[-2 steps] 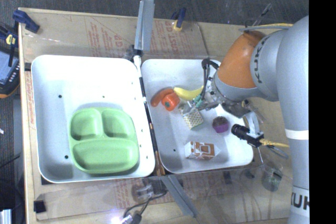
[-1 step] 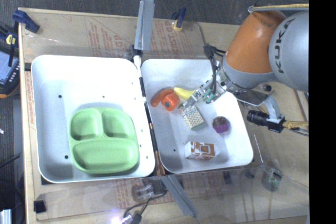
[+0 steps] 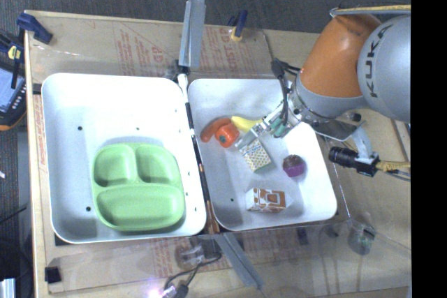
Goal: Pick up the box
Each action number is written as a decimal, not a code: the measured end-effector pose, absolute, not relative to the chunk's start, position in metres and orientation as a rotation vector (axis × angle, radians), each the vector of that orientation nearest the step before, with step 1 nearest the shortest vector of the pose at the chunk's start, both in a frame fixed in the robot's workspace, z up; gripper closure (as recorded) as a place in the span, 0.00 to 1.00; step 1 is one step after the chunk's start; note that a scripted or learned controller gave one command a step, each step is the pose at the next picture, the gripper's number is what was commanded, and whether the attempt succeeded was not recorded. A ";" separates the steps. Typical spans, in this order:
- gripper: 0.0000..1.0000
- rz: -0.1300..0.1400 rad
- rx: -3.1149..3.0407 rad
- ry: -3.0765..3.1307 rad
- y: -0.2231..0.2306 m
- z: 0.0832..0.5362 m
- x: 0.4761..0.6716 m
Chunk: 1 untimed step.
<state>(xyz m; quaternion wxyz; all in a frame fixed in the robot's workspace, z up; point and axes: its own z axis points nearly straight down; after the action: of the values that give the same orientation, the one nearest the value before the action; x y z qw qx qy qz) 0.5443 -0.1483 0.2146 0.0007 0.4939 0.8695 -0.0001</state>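
Observation:
A small brown and white box lies flat near the front of the right bin. A second small box with a checkered face lies tilted in the middle of that bin. My gripper reaches in from the right and hangs just above the checkered box's upper end, beside a yellow banana. Its tip overlaps the checkered box's top edge, and I cannot tell whether it touches. The brown box lies well in front of the gripper, apart from it.
An orange-red toy vegetable lies left of the gripper, and a purple round object lies to its right front. The left bin holds a green divided tray. The arm's orange and grey body overhangs the right bin's far right corner.

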 end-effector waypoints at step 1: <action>0.00 -0.002 1.795 2.583 -0.177 0.115 0.566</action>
<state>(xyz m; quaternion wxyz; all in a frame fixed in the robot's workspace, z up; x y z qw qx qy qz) 0.5655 -0.1768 0.1152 -0.0020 0.5705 0.8213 -0.0005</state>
